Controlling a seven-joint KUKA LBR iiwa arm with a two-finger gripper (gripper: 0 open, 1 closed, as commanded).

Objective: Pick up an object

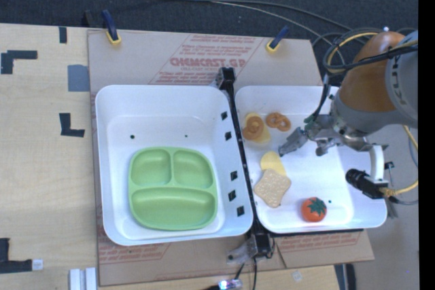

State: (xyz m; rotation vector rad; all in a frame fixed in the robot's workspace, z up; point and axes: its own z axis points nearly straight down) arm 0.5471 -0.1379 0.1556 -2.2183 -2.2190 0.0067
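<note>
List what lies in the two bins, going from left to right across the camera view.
Green three-compartment plastic tray in the left white bin → tan square cracker in the right white bin → red toy tomato. The orange ring, brown pretzel and pale yellow piece overlap the cracker's span, so they are left out.

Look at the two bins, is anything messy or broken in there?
Nothing looks broken or spilled. The green tray lies flat in the left bin. In the right bin, the tomato, cracker, pretzel and other toy foods lie scattered, and the cracker overlaps a yellow piece.
</note>
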